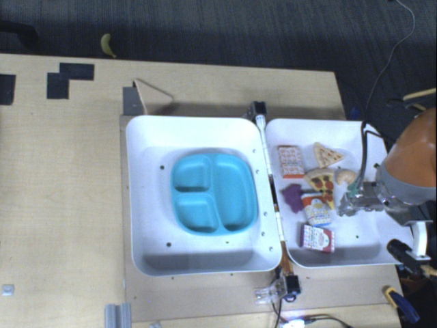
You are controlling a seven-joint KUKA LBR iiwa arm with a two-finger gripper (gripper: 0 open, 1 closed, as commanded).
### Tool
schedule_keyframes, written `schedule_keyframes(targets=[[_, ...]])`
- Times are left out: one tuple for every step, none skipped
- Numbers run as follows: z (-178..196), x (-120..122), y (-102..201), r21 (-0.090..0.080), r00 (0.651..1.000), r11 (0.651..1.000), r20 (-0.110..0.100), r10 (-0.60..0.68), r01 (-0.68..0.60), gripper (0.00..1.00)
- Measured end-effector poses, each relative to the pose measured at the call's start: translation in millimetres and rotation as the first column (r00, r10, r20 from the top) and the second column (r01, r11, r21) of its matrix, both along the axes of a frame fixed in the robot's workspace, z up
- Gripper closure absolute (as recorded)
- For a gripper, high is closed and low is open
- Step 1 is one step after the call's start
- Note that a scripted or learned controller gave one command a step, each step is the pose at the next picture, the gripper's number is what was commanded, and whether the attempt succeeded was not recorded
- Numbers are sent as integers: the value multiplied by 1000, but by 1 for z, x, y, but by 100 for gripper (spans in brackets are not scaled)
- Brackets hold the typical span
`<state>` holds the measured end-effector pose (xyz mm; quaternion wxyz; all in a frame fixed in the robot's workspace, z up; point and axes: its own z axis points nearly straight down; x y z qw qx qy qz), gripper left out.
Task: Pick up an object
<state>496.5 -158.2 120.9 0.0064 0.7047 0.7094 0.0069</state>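
Right there, end effector (347, 203) beside crowded toys (319, 195), bin wall (372, 132) near.

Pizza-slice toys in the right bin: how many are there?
2. One pizza slice lies near the bin's far edge; the other pizza slice lies just below it, mid-bin, beside the gripper. The arm may hide more.

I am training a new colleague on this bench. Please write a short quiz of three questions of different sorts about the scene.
1. True or false: the blue divided tray lies in the left bin.
2. Which bin holds the small toy foods? A. left bin B. right bin
3. Fill the gap: the tool is over the ___ bin.

Key: 1 true; 2 B; 3 right. The pizza slice and purple piece lie among those foods.
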Motion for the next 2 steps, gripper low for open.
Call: schedule_keyframes(targets=[[0, 0, 0, 0, 1000, 1000, 0, 0, 0, 0], [-30, -4, 69, -4, 1000, 1000, -1, -5, 5, 0]])
